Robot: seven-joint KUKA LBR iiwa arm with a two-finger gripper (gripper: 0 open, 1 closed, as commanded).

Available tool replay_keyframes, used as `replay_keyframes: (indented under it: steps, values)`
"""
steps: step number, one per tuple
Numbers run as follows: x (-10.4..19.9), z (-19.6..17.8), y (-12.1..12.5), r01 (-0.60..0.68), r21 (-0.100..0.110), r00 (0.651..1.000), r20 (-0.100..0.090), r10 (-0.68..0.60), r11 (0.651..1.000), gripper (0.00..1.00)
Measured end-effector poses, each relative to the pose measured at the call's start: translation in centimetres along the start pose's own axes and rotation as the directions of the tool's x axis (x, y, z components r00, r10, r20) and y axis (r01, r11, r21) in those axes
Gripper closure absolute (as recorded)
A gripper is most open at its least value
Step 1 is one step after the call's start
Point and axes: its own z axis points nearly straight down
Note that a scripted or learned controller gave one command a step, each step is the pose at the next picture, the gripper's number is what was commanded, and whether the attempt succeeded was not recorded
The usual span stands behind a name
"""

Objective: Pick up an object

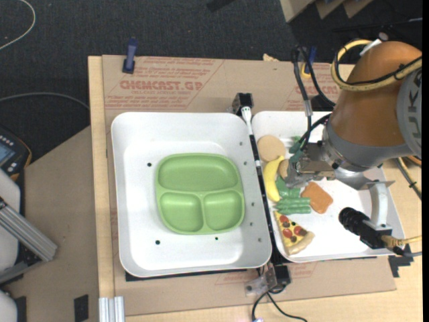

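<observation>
Two bins | claw (pixel 293 173) over banana (pixel 271 178), green beans (pixel 292 203) | claw state: cannot tell

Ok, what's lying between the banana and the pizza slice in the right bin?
In the camera view, the green bean pods lie between the banana and the pizza slice, close beside the orange piece.

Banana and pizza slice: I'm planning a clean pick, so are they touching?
Apart. The camera view shows the banana ending above the pizza slice, with white bin floor and green beans between them.
</observation>
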Motion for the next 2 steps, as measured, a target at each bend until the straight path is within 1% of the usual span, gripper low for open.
replay_keyframes:
  steps: [1,2]
  values:
    - [10.5,1.9,-0.2,0.004,0.011,1.000,-0.002,-0.004,1.000,1.00]
    - [17.9,-1.7,-0.1,0.001,0.004,1.000,-0.002,-0.001,1.000,1.00]
